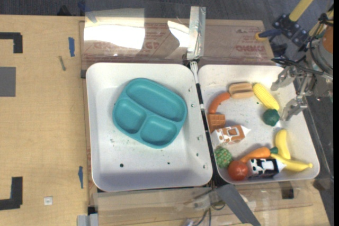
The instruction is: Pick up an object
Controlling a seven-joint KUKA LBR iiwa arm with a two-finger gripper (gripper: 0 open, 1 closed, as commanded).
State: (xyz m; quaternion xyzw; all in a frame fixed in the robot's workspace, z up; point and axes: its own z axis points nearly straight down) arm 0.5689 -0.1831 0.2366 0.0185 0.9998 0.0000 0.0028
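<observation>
**A:** Toy food is what the job is about, any piece of it, and all of it lies in the right bin [312,137]. The left bin [100,129] carries only a teal divided plate [150,112], likely kept as the drop side.

**B:** And the arm?

**A:** Its hand [293,93] hangs over the right bin's far right edge, its two metal fingers apart with nothing between them. I'd judge it is poised there because the pile sits just below and beside it.

**B:** What is nearest?

**A:** By size: the corn cob [265,96] and hot dog [240,89] up top, then a small dark green ball [271,117] just left of the fingertips. Bananas [288,153], a carrot [256,154] and a tomato [238,170] crowd the near corner, touching one another, so harder to single out.
</observation>
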